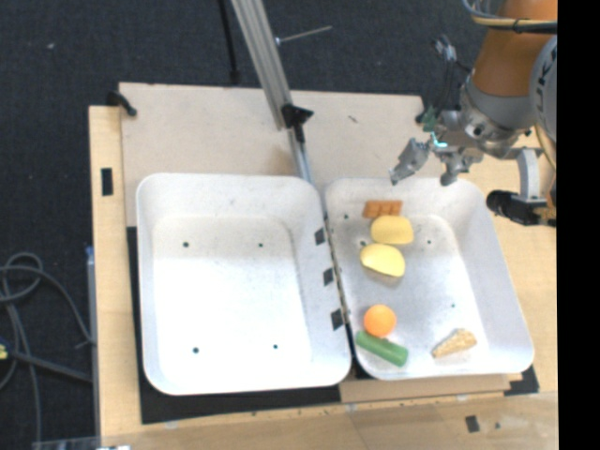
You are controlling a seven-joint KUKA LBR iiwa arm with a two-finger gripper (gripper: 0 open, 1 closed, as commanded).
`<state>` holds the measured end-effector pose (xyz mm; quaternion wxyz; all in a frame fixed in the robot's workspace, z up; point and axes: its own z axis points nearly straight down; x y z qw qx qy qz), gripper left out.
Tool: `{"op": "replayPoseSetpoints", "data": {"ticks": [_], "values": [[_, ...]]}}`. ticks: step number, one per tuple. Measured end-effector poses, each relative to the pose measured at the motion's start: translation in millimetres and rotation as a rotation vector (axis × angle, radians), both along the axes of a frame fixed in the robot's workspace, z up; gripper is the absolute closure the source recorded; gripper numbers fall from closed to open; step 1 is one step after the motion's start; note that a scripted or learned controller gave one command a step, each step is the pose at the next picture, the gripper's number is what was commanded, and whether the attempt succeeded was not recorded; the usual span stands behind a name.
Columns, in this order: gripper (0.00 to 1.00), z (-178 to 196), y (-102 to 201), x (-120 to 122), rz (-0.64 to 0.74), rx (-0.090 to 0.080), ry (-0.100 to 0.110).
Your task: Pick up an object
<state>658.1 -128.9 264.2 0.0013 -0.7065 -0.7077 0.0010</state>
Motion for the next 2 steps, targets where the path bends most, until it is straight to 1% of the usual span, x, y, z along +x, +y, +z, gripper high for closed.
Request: {"op": "replayPoseSetpoints", "data": {"ticks": [1,2], "values": [[0.0,3,0,1,0.002,-0.003,-0.005],[0.0,-39,-4,2,-0.002,-0.003,-0.001]]}}
